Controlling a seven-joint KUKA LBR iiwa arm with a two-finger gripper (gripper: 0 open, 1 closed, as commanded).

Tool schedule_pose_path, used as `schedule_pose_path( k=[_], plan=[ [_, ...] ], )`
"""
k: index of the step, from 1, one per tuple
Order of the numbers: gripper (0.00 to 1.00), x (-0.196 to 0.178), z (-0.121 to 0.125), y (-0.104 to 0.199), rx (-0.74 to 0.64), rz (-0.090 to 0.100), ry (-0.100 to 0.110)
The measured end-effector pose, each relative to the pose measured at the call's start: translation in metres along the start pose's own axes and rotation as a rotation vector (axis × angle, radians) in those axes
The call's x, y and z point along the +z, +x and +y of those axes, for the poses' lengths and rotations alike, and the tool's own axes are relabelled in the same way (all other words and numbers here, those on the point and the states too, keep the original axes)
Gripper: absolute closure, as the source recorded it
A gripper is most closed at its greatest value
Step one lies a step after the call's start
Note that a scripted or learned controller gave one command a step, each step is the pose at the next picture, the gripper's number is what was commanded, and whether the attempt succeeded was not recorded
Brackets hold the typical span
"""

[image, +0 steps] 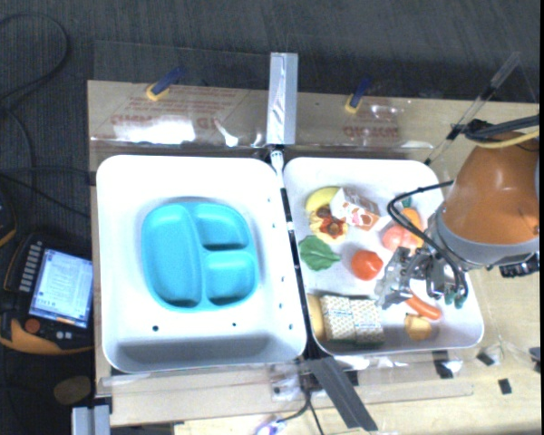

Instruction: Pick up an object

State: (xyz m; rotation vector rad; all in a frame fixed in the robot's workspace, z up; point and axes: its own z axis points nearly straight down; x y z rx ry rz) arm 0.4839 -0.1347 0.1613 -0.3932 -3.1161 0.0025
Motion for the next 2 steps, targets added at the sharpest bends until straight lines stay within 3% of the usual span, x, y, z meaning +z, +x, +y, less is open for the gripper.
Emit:
schedule_pose_path(
  k=[2],
  plan=[
    [1.00,-0.0183,0.0017,-0.0022,-0.001,-0.004,-0.001]
  ],
)
